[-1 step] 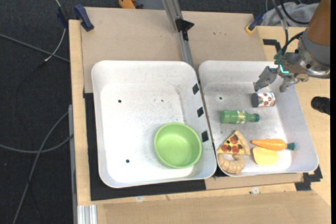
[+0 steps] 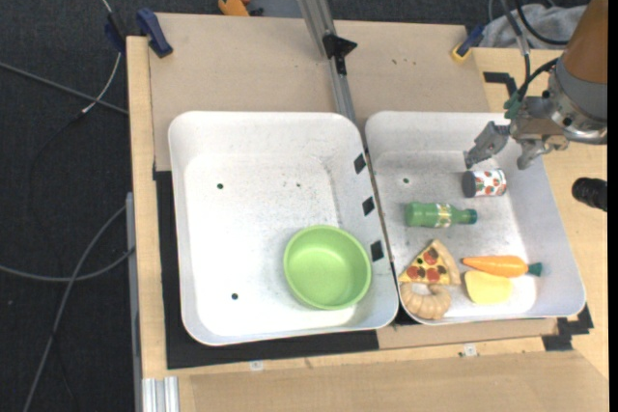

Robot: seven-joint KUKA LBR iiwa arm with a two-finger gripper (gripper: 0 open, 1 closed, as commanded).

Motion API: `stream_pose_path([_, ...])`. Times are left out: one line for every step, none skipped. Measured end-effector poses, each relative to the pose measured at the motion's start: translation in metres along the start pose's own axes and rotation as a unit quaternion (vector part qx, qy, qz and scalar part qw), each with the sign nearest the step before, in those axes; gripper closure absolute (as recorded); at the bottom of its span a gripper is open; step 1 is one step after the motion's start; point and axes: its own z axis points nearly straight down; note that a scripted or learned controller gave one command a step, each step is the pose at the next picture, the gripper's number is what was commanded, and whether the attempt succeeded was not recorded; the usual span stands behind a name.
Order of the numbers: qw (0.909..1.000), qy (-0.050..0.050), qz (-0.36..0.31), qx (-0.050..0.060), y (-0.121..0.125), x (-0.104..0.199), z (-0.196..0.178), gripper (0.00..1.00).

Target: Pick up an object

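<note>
Two white bins side by side on table (image 2: 251,63). Nearest edge, right bin (image 2: 550,207): pizza slice (image 2: 432,265) lying against a pretzel-like pastry (image 2: 428,301), yellow wedge (image 2: 488,288) just beside, carrot (image 2: 498,266) touching its upper edge. Left bin (image 2: 241,159), near corner: green bowl (image 2: 327,266), upright, well apart from everything else. Mid-bin on the right: green bottle (image 2: 439,214) on its side, cap end toward the right. Just beyond it: small can (image 2: 485,183), also on its side, red and white label.

Farther back: tool (image 2: 509,148) spread wide, released, nothing between fingers; left finger (image 2: 483,146) hanging just above the can's left end, right one nearer the bin's right wall. Likely target, as a guess: the can, sitting below and between the two fingers, slightly off toward the left one.

Risks from here:
- Can off-centre under the tool; left finger could land on top of it instead of beside it, pressing or skidding it away.
- Round body on its side, prone to roll; squeeze across the curve could squirt it out toward the bottle.
- Bottle just beside; a wide descent might nudge it.
- Bin's right wall near the outer finger; possible snag on closing.
</note>
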Motion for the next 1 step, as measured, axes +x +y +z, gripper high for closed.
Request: stream_pose_path([1.0, 0.0, 0.0, 0.002, 0.0037, -0.0062, 0.0608, 0.0])
